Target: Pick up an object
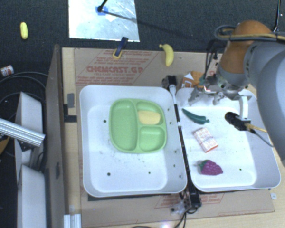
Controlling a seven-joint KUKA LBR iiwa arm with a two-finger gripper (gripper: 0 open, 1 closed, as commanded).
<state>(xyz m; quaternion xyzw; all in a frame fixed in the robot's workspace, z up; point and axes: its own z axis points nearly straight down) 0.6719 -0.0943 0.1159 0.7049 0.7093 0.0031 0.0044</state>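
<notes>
One end effector [206, 95] is hovering at the right bin's [263, 172] far edge, its state unclear; three objects are lying below: green pepper [195, 115], carton [205, 139], grapes [210, 167].

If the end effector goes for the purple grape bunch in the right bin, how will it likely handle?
The grape bunch looks like a small toy, so probably light. Its bumpy, rounded surface may slip between fingers. It lies apart from the small box, so a push would likely slide or roll it freely.

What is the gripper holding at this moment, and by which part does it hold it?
It cannot be told. The gripper hangs over the far edge of the right white bin, near the dark green pepper-shaped toy, but nothing shows between its tips.
</notes>
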